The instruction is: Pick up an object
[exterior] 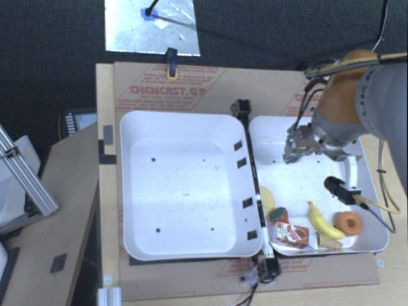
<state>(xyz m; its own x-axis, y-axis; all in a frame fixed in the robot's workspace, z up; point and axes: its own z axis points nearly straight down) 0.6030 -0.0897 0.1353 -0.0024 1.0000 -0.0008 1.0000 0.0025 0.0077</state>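
Fingers' spread cannot be told; gripper [294,153] is seen over the right bin [274,129], upper part. Banana [323,221] and other objects are grouped lower right, well apart.

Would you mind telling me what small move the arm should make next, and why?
Probably a short move toward the camera. The claw hangs over a bare upper part of the right bin, while the objects cluster at the bin's near end: the banana, the orange ring and the red packet. The banana lies nearest and fairly free, so it seems the best target.
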